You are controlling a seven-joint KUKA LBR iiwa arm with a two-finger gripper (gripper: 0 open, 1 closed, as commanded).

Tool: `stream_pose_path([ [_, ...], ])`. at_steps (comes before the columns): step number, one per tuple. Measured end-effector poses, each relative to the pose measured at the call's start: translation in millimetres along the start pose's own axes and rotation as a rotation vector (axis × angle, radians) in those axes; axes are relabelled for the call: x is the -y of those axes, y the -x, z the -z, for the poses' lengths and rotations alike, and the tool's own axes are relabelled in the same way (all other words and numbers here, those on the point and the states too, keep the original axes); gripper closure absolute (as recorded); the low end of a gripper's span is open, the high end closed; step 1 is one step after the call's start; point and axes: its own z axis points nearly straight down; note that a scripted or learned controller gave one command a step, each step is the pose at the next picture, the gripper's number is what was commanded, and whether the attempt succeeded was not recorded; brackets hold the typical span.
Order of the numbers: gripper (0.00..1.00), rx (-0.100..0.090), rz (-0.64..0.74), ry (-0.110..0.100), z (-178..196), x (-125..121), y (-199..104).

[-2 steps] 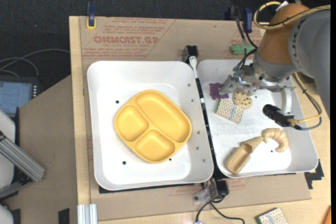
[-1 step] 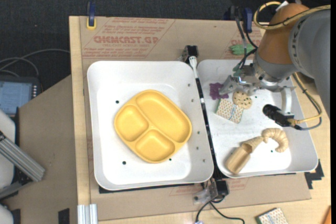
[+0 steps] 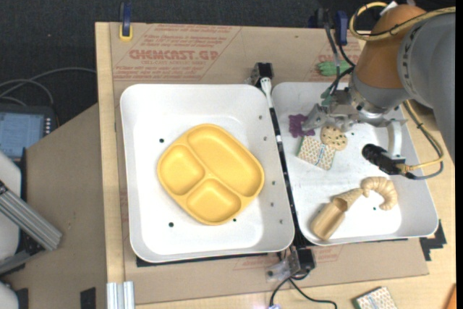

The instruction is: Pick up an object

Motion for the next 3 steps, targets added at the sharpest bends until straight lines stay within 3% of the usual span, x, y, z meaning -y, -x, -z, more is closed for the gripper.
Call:
stream_pose_path([
  [3,0.0,0.0,0.0,0.0,0.0,0.0,0.0],
])
